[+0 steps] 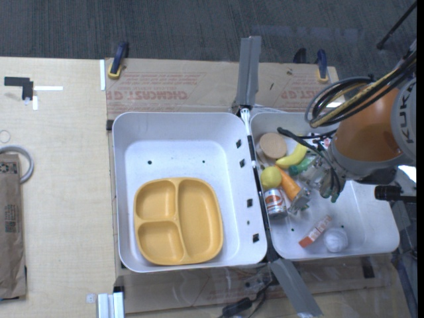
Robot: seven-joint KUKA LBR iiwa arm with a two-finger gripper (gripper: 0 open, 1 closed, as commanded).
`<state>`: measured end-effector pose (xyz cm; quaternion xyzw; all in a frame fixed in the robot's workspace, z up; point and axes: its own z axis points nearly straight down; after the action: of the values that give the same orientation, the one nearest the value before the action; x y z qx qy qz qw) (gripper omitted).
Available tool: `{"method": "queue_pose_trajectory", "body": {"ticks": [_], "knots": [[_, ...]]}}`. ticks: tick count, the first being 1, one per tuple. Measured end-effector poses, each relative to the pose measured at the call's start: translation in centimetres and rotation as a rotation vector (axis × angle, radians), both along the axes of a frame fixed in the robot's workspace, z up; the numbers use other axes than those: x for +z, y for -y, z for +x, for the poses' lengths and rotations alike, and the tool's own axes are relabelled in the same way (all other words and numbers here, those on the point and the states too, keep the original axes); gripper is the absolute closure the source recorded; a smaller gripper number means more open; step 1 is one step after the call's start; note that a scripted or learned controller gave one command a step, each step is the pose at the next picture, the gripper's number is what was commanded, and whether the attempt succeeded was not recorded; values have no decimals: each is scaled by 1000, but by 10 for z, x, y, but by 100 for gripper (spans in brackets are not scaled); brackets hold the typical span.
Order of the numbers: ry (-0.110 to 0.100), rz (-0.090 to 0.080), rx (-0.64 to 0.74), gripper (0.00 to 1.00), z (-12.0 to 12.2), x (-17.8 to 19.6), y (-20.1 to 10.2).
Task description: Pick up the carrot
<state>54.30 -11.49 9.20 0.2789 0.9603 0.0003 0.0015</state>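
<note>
Moving left to right, we note a yellow divided plate in the left bin. In the right bin the carrot lies beside a lemon, banana and can. The gripper hangs just beside the carrot; we cannot tell its state.

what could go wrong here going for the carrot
1. The carrot lies packed between the lemon, the can and the banana, so the gripper may well catch a neighbour instead.
2. It sits near the right bin's left wall, so a push could wedge it there.
3. The arm hangs over the pile and could knock the banana on the way down.
</note>
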Motion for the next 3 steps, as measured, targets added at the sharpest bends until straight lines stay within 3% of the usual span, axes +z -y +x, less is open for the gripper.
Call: {"method": "queue_pose_trajectory", "body": {"ticks": [1,2,3], "knots": [[1,0,-88,0,0,1,13],[1,-1,175,0,46,1,4],[7,-2,171,100,47,11,5]]}}
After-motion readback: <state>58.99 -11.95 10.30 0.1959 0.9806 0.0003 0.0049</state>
